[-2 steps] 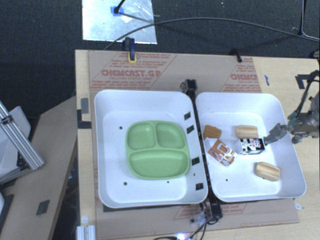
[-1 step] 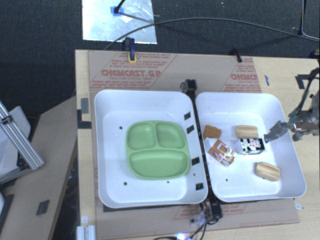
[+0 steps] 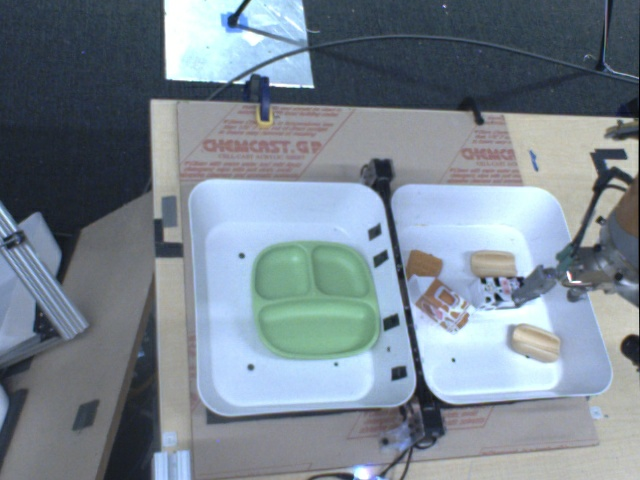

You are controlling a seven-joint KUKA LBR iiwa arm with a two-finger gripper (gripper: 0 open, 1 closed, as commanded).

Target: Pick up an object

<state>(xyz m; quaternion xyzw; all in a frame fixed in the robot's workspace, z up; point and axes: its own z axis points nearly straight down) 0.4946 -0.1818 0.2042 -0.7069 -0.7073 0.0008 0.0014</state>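
While the claw [image 3: 528, 282] sits just right of the black-and-white patterned object [image 3: 497, 291], grip state unreadable. Risk, I judge: a crowded approach nudges the bread roll [image 3: 493, 263] just above it, spoiling the grasp.

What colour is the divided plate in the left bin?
The divided plate is light green, plain with no pattern, seen clearly in the camera view.

Single fixed camera sitting high above the tan wooden counter [image 3: 330, 133], looking down at a slant. It's framing both shallow white plastic bins side by side, left bin [image 3: 215, 298] and right bin [image 3: 580, 353], mid-distance. Dark carpet floor [image 3: 420, 8] is showing along the top. Grey arm is entering from frame right.
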